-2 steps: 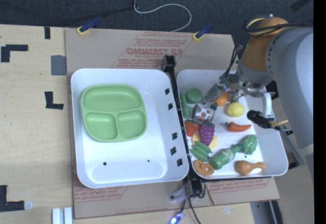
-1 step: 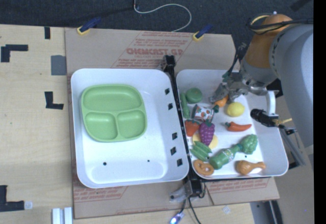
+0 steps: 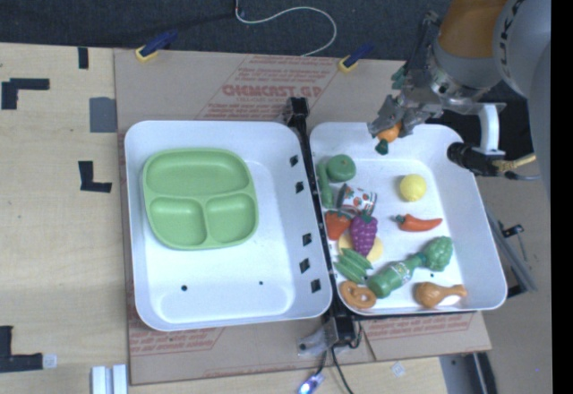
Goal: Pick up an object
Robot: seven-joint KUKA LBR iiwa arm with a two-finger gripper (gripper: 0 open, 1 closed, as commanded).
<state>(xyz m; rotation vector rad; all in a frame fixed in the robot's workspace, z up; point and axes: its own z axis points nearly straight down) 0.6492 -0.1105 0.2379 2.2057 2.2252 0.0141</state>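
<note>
We have our claw (image 3: 389, 134) up at one o'clock over the right bin (image 3: 466, 204), and it pinches a small orange and green toy (image 3: 386, 138). We think the pick is almost done. Next we lift straight up.

Beneath me, the tan worktop (image 3: 54, 231) carried a brown cardboard sheet (image 3: 260, 88) printed with faded red lettering. Two shallow white bins sat side by side on that sheet, touching along their inner edges: the left bin (image 3: 224, 294) and the right bin (image 3: 466, 204). Black tape marks (image 3: 25, 89) lay stuck to the bare wood at the left, beside a grey patch (image 3: 103, 113). Blue-and-yellow clamps (image 3: 157, 44) gripped the cardboard's far edge at two points. A thin white cable (image 3: 286, 21) looped across the dark surface beyond the worktop.
</note>
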